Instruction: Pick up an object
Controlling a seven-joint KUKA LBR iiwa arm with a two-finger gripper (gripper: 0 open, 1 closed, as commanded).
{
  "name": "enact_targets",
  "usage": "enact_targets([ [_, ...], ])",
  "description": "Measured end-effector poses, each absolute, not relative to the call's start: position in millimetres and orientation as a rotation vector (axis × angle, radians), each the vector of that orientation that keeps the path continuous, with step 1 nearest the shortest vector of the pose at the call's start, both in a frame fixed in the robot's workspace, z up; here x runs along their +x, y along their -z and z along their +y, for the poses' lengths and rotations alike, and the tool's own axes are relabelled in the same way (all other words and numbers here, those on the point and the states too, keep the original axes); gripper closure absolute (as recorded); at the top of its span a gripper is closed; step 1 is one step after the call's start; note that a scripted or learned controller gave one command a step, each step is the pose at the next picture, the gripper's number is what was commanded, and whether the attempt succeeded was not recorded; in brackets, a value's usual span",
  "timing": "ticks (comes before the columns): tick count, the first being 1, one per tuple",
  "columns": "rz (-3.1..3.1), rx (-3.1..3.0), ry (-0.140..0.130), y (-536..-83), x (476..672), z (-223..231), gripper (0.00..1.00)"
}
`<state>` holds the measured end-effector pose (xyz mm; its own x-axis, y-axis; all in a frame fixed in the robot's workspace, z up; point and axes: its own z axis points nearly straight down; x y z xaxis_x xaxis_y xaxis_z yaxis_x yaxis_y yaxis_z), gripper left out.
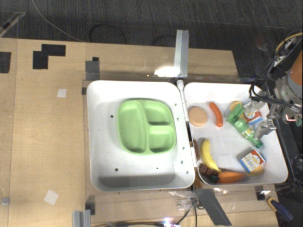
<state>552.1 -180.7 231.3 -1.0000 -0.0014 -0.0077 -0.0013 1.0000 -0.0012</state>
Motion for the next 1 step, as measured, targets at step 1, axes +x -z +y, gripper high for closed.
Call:
enact_targets([
  [1, 3.11, -0.344, 0.004, -97.6, 606.6, -144.3, 0.0],
])
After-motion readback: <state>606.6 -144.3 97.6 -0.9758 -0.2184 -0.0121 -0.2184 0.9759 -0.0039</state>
